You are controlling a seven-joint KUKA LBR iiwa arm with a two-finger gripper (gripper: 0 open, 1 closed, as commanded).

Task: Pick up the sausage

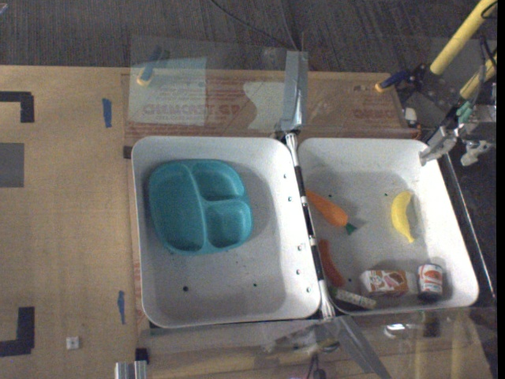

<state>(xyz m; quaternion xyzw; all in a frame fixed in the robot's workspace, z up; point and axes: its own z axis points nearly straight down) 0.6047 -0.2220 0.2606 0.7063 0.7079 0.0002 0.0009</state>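
Observation:
The sausage [331,264] is a short reddish-brown link lying on the floor of the right bin [371,181], close to its left wall and pointing toward the front. An orange carrot [328,210] with a dark green tip lies just behind it, also near the left wall. Nothing touches or covers the sausage.
A yellow banana [403,215] lies at the right bin's right side. A small carton [385,282], a red and white can [430,279] and a thin dark stick-like item [353,297] sit along its front edge. The left bin [213,290] holds a teal divided plate [200,205].

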